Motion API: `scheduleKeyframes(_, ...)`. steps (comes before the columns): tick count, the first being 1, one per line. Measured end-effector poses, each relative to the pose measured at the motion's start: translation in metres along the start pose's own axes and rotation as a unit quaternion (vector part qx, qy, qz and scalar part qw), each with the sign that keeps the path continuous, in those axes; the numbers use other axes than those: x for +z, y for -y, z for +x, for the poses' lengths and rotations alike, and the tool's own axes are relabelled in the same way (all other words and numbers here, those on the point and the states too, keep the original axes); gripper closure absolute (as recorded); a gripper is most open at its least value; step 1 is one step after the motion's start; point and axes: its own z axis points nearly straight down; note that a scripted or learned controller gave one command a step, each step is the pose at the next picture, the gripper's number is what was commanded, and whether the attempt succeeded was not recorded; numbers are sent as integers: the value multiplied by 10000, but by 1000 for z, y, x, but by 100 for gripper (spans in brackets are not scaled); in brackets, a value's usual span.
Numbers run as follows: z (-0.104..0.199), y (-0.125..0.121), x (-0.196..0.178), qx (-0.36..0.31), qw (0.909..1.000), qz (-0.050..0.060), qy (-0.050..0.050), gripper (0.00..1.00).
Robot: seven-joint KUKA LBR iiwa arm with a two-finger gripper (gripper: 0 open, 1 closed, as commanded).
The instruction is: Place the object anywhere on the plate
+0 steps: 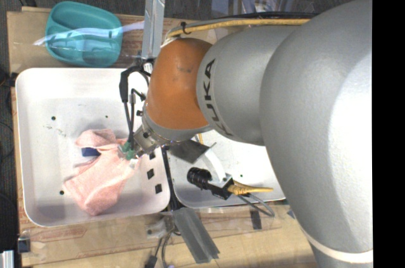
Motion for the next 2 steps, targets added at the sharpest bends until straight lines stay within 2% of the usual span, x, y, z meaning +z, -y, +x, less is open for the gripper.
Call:
scheduleKeyframes(1,59,-24,-10,25,10000,7,-1,100)
scheduleKeyframes(2,54,-24,97,694,9976,-44,-4,100)
